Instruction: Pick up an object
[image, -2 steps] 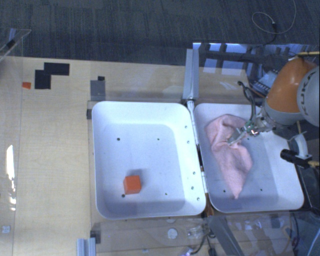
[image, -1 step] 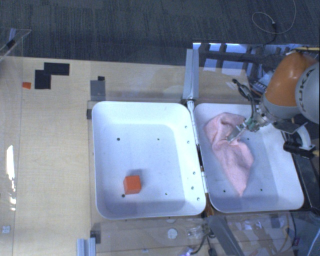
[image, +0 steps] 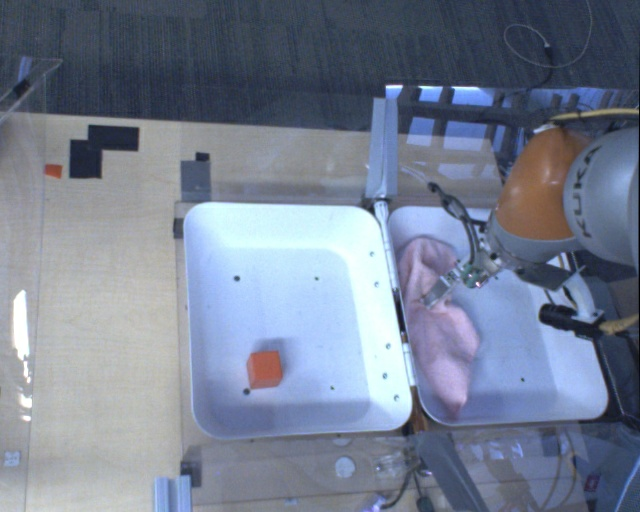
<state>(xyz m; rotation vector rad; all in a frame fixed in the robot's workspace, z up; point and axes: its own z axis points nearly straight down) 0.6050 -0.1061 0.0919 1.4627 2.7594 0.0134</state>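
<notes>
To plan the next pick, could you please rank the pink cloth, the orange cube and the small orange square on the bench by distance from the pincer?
1. Pink crumpled cloth, right bin, under the pincer.
2. Orange cube, left bin.
3. Small orange square, bench's far left.

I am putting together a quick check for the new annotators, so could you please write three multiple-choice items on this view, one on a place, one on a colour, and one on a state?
1. Where does the small block lie?
A. In the left bin
B. In the right bin
C. On the bare bench

2. What colour is the cloth?
A. Blue
B. Pink
C. Green

3. How does the cloth lie?
A. Folded in a neat square
B. Hung over the bin's rim
C. Crumpled in a long heap

Key: 1 A, the orange block sits on the floor of the left bin, toward its near side. 2 B, the cloth in the right bin is pale pink. 3 C, it lies bunched along that bin's left side, with the gripper just over it.
</notes>
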